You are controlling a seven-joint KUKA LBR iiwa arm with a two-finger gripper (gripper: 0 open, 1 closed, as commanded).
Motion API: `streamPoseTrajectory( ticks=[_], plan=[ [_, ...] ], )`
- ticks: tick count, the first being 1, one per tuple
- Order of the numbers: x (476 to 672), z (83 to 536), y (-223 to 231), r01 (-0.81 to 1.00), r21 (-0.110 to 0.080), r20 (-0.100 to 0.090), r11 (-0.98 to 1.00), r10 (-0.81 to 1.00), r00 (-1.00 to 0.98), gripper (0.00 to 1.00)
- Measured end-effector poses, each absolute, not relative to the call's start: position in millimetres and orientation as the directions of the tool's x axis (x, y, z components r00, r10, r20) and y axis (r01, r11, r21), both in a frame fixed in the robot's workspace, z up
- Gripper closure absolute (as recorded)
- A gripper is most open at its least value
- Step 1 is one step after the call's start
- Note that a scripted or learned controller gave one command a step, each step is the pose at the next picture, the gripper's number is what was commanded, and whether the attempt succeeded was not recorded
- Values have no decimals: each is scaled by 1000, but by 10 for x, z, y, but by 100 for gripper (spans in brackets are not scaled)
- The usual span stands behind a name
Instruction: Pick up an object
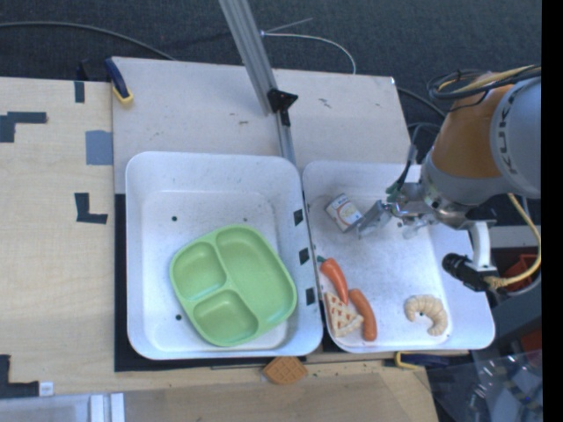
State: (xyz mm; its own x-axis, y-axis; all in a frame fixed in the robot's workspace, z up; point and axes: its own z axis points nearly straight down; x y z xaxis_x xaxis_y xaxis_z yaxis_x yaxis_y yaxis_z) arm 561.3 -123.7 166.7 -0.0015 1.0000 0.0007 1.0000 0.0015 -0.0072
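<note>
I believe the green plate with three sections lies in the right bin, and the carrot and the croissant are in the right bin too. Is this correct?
Not quite. The camera view shows the green plate in the left bin, not the right one. The rest holds: the carrot and the croissant are in the right bin.

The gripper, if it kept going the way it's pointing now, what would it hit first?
Most likely the small can lying in the right bin: the gripper points toward the view's left, and the can sits just ahead. Its height above the bin floor is unclear, so it might pass over.
</note>
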Motion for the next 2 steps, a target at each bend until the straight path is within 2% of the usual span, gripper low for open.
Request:
streamPoseTrajectory(
  ticks=[1,2],
  plan=[
    [5609,1019,-1219,1000,-9,1,1,1000,-1,0],
    [5626,1155,-1217,1000,-4,1,2,1000,-2,100]
  ],
)
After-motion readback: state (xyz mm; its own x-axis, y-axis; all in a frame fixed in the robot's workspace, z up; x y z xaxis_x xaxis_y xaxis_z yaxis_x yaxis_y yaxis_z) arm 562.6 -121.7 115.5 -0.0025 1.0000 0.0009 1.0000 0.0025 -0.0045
